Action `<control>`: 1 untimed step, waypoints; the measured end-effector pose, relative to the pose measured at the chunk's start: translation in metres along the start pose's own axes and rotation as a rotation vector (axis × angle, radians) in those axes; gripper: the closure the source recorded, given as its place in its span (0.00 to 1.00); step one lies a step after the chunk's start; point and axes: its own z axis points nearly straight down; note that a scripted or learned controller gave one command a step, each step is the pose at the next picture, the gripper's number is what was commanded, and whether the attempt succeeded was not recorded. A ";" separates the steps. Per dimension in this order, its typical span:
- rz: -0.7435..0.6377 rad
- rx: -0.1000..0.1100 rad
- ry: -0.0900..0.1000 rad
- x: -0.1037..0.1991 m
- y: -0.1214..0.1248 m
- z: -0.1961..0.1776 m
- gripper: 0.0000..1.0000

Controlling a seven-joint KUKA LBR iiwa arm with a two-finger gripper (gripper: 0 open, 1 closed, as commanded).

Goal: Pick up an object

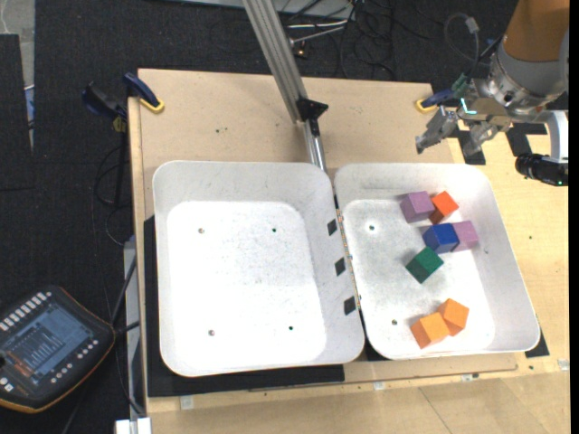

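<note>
orange cubes (441, 323) matte, right bin (507, 269) | gripper (455, 140) fingers spread wide, holding nothing

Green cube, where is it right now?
The green cube sits in the right bin, near its middle, just below the blue cube and above the two orange blocks.

Arm: we see it (536, 25) reaching in from the upper right, orange band above the wrist.
Gripper (452, 143): fingers spread apart, nothing between them.
</note>
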 end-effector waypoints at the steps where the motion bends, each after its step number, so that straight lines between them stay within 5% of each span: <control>1: -0.002 -0.004 -0.002 0.000 0.001 -0.003 0.00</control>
